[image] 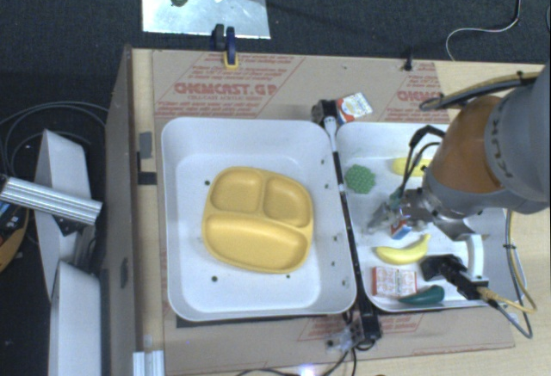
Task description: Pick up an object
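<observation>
White plastic: two shallow bins side by side on a brown paper-covered surface [258, 86] printed with red lettering.

Left bin [185, 159]: holds one yellow divided tray [258, 219] with three compartments. It lies flat at about mid-bin, and its compartments are bare.

Right bin [379, 135]: holds several small things.
- Green bumpy ball [360, 179], close to the left wall at mid-depth.
- Yellow piece [403, 166], farther back and partly hidden by the arm; shape unclear.
- Banana [403, 252], lying crosswise in the near half.
- Red-and-white printed card [394, 281], flat in the near-left corner, just near of the banana.
- Dark teal oblong [422, 297], right of the card, along the near wall.

Arm [491, 151]: grey with an orange band, reaching in from the right over the right bin.

Hand [394, 212]: low over the middle of that bin, right of the green ball and just far of the banana. A small red-and-blue item [401, 230] sits at its tip. Whether it is gripped or merely beneath the hand, cannot tell. Whether the hand is open or closed, cannot tell; detail too blurred.

Beyond the bins: a white-and-red packet [353, 106] lies on the surface near the far end of the wall the two bins share.
</observation>
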`<state>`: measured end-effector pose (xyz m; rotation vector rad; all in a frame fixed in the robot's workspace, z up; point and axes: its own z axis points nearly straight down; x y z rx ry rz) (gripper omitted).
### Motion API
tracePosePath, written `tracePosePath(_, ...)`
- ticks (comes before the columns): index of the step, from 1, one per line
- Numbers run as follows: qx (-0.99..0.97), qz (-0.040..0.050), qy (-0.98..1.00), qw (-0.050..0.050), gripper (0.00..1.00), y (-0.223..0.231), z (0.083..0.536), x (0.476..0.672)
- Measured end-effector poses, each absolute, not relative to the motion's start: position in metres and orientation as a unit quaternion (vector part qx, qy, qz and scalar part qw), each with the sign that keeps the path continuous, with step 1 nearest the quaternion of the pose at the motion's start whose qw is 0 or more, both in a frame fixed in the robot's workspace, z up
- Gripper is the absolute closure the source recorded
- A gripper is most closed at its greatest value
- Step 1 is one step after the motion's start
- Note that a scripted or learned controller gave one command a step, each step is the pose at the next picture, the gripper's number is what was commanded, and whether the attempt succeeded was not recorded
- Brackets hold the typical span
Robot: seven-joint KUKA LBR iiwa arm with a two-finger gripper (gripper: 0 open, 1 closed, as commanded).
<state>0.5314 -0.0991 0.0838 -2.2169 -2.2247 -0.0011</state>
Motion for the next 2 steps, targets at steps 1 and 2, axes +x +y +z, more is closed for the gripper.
tracePosePath(1, -0.706, -0.0007, -0.709, -0.001, 1.00, -0.100, 0.094, 0.532)
tracePosePath(2, -0.705, -0.0022, -0.709, -0.001, 1.00, -0.039, 0.186, 0.589)
